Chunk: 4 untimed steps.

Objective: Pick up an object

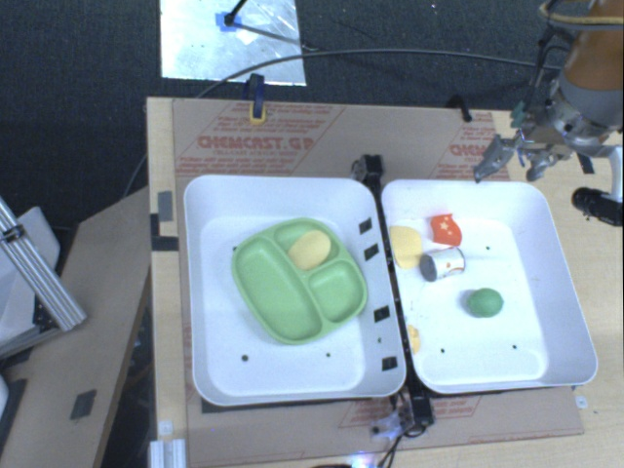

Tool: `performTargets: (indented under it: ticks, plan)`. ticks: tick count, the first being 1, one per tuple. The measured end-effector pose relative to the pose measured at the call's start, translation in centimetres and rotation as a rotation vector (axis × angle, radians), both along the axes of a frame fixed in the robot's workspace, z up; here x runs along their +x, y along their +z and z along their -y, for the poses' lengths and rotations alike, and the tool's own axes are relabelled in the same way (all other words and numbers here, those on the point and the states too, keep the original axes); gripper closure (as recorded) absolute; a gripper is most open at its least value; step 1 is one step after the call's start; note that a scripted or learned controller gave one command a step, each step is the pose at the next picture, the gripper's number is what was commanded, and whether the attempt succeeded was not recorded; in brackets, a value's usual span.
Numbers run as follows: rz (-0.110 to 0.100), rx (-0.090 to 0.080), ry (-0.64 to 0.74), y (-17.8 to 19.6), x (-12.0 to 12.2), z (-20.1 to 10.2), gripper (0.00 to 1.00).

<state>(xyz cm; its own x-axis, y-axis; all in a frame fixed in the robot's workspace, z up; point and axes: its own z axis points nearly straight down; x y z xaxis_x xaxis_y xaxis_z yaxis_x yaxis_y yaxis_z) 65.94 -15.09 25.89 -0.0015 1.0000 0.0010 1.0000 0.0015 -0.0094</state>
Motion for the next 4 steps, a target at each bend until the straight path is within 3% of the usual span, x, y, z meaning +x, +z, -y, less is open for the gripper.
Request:
performTargets:
  ticks: [1, 4]
  plan:
    - [0.011, -0.002, 0.002, 0.8, 0.2, 0.0, 0.00]
    - [0.008, -0.001, 0.004, -15.4, 0.6, -0.8, 0.00]
